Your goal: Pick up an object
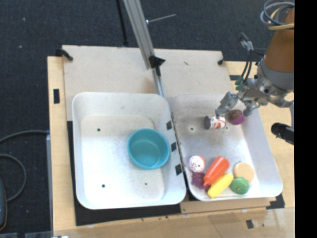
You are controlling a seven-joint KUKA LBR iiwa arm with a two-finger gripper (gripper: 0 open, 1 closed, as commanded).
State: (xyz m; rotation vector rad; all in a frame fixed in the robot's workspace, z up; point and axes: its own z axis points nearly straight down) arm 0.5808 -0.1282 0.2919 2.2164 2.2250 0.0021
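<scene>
In the right bin (262,148), a small can (216,122) lies on its side near the far wall, with a purple round piece (236,117) just to its right. My gripper (236,106) hangs over the bin's far right part, directly above these two. It is open, one finger over the can and the other past the purple piece. Nothing is held between the fingers.
Clustered at the right bin's near edge are a spotted white ball (196,162), an orange carrot (216,168), a yellow piece (220,185), a green fruit (239,185), a tan round (244,170) and a purple piece (198,180). The left bin (94,133) holds a blue bowl (148,148). A metal pole (141,29) slants up behind the bins.
</scene>
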